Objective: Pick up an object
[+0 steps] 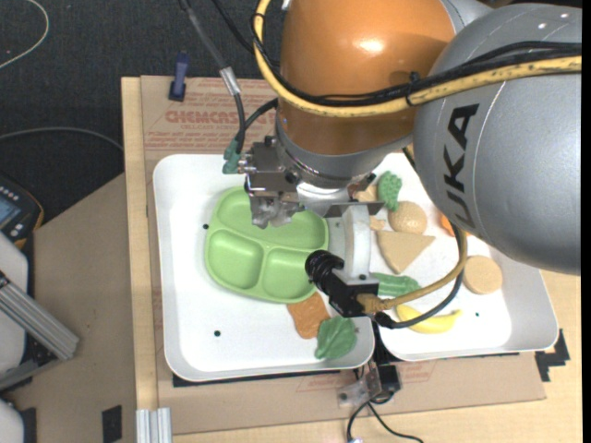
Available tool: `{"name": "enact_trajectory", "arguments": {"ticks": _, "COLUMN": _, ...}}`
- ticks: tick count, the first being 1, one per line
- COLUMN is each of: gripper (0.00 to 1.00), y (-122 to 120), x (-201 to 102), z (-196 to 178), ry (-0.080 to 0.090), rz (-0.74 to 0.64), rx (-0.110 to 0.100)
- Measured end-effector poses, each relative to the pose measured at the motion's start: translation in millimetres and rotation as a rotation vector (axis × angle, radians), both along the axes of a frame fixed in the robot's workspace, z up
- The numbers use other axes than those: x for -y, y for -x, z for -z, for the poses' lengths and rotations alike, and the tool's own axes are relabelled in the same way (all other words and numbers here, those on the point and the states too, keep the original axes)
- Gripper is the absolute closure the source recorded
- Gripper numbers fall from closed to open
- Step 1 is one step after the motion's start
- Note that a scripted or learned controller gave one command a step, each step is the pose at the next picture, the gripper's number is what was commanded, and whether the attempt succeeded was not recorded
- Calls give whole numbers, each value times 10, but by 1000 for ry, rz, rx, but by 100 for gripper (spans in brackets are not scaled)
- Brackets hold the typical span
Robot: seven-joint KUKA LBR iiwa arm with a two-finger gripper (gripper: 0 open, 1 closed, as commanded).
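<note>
The surface (148, 247) carries a brown cardboard sheet (199, 109). Two white bins rest on that sheet: the left bin (185, 275) touches the right bin (517, 326).

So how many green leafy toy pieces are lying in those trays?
3. One leafy piece at the left bin's near corner, one beside the banana, one farther back by the arm. More may hide beneath the arm.
</note>
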State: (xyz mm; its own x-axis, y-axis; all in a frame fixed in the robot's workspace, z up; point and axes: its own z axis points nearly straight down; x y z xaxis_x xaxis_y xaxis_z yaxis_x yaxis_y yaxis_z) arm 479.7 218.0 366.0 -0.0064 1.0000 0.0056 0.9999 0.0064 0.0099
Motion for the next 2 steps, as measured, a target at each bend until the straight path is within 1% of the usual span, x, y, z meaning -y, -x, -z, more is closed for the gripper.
{"name": "enact_trajectory", "arguments": {"ticks": 1, "gripper": 100, "y": 3, "x": 24, "z": -54, "ry": 5, "rz": 4, "rx": -8}}
{"name": "enact_trajectory", "arguments": {"ticks": 2, "gripper": 100, "y": 1, "x": 17, "z": -154, "ry": 4, "rz": 2, "rx": -6}}
